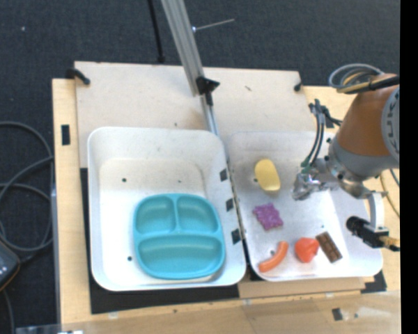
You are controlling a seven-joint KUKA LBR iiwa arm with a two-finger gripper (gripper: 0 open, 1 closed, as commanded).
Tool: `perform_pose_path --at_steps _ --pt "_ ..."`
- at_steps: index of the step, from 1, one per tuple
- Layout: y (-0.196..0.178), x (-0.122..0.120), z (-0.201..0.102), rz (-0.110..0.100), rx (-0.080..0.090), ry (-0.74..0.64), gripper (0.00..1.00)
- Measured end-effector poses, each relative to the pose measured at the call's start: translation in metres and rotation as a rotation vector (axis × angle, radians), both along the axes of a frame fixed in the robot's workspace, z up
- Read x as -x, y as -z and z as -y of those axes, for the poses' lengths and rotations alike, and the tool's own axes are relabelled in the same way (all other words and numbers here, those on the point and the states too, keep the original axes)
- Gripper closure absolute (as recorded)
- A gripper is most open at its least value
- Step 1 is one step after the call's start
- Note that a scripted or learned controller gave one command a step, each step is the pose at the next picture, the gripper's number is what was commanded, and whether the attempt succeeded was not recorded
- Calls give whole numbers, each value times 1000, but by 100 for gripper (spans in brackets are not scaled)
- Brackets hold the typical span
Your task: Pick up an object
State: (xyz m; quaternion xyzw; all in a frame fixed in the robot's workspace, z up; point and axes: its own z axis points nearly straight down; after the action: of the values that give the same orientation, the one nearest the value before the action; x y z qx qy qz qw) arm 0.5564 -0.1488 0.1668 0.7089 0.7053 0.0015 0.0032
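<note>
Yellow object [267, 175], just to the left of the gripper [304, 185] in the right bin [348, 266], looks the nearest pick; nothing is held, so this seems the approach step. Next it must centre over one object and descend. Whether the gripper is apart or together I cannot tell; it is small and blurred.

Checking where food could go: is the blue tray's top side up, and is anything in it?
Upright and empty: the blue tray lies flat in the left bin, its three compartments facing up, all bare blue.
</note>
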Motion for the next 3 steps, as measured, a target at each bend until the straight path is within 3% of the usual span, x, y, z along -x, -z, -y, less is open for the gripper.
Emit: perform_pose_path --at_steps 1,2,3 --pt "-60 6 0 2 0 -8 100" --pt "-78 5 1 -2 -1 -9 100" --pt "-76 -6 -56 -4 -3 -13 100"
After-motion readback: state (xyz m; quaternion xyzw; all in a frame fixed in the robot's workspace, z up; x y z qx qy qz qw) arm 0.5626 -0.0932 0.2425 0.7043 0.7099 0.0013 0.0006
